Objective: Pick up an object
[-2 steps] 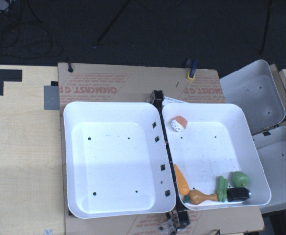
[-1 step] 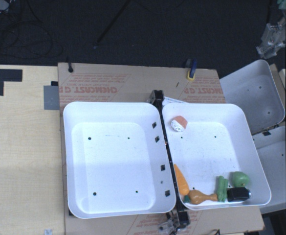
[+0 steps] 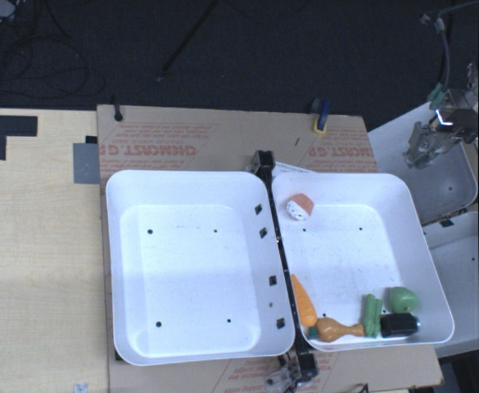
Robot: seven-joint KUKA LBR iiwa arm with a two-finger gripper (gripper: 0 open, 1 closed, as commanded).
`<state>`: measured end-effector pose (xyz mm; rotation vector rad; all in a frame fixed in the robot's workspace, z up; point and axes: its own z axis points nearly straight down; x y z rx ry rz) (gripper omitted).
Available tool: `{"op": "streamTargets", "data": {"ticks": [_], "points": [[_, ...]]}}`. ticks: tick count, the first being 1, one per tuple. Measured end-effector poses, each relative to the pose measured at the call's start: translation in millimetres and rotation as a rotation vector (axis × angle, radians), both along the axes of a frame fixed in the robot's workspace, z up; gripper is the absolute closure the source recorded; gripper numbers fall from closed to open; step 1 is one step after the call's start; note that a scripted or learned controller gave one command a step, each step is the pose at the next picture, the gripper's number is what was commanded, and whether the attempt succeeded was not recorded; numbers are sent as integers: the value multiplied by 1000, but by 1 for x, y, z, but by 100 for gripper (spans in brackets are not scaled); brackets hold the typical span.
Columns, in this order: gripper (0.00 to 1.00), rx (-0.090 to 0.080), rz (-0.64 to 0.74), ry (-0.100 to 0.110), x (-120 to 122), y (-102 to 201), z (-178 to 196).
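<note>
The right bin [image 3: 411, 219] holds several small objects. An orange-and-white piece [image 3: 300, 206] lies near its back left corner. Along the front wall lie an orange carrot [image 3: 304, 299], a yellow-orange gourd [image 3: 337, 329], a green pod [image 3: 372, 314], a round green item [image 3: 402, 299] and a black block [image 3: 399, 325]. My gripper [image 3: 426, 147] hangs at the far right, outside the bins and beyond the right bin's back right corner, over a grey surface. It is well away from every object, and nothing is visibly held in it.
The left bin [image 3: 120, 219] stands beside the right one on a cardboard sheet [image 3: 223, 142]. A black divider strip [image 3: 273, 252] runs between the bins. A blue-and-yellow clamp [image 3: 322, 116] sits at the cardboard's back edge. A wooden bench top [image 3: 34, 260] lies to the left.
</note>
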<state>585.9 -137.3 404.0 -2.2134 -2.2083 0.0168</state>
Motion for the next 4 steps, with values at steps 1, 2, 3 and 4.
{"op": "streamTargets", "data": {"ticks": [1,2,3,4], "points": [[100,0,0,-4,-45,-2,-77],[100,2,7,-3,-63,75,-205],[100,-1,10,-35,-38,159,56],[100,-4,-2,-1,-79,127,-63]]}}
